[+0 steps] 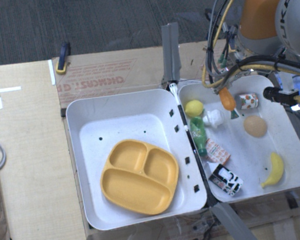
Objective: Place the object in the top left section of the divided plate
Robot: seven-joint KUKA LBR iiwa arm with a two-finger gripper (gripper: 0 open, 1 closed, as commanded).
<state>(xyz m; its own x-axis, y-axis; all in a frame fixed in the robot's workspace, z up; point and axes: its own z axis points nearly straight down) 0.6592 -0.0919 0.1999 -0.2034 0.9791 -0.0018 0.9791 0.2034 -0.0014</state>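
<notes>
Over in the left bin point(83, 154), toward its 5 o'clock side, I see the yellow divided plate point(140, 176) lying flat and turned askew. Its long divider runs roughly from 10 o'clock to 4 o'clock, with the big section on the 7 o'clock side and the two small sections on the 1 o'clock side. The top left section point(124, 156) is bare. The loose things all lie in the right bin point(297, 140). A lemon point(194, 108) sits at its 10 o'clock corner, with a green packet point(198, 135) just below it, long axis near 12 to 6. An orange carrot-like piece point(226, 100) is at 12 o'clock, pointing about 12 to 6, with a small patterned can point(247, 101) on its side next to it. A beige egg-shaped thing point(255, 127) rests near the middle. A banana point(273, 169) lies at 5 o'clock, its curve running from 1 o'clock down to 7 o'clock. A black-and-white toy point(226, 179) is at 7 o'clock, a pinkish packet point(218, 150) just above it. The arm point(269, 0) hangs over the bin's 1 o'clock corner, partly cut off by the frame. Cables point(223, 51) crowd its end, and whether the jaws are apart or together I cannot tell.
</notes>
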